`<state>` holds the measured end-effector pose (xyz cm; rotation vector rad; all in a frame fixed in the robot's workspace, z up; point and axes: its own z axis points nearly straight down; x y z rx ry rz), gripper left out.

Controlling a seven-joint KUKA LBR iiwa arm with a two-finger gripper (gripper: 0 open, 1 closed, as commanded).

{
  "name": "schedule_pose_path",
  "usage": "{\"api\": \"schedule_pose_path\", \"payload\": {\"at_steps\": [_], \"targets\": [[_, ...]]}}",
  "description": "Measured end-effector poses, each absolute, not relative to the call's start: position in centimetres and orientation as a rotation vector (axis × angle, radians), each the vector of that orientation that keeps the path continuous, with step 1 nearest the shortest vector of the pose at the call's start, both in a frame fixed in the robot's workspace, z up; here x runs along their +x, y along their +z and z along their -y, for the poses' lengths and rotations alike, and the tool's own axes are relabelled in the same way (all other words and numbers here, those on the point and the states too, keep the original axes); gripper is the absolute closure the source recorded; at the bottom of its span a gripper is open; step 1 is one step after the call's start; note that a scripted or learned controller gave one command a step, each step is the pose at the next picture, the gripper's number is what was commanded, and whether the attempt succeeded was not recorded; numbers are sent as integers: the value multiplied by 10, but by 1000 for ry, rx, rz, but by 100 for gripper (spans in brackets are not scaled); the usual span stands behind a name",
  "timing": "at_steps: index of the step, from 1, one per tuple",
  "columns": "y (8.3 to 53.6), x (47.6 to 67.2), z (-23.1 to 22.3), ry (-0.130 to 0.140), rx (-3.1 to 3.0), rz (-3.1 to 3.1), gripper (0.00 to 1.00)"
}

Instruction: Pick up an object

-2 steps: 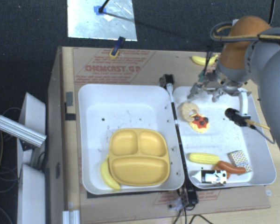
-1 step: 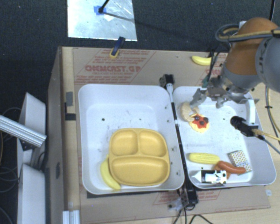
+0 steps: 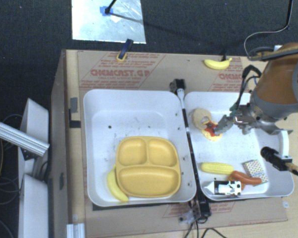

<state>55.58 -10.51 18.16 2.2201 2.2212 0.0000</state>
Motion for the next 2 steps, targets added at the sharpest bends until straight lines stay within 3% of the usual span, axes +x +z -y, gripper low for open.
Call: {"api": "schedule_pose_path", "payload": {"at_steps": [1, 2], "targets": [[87, 607, 93, -2, 2220, -2226, 0], [99, 609, 93, 2, 2216, -2225, 100]]}}
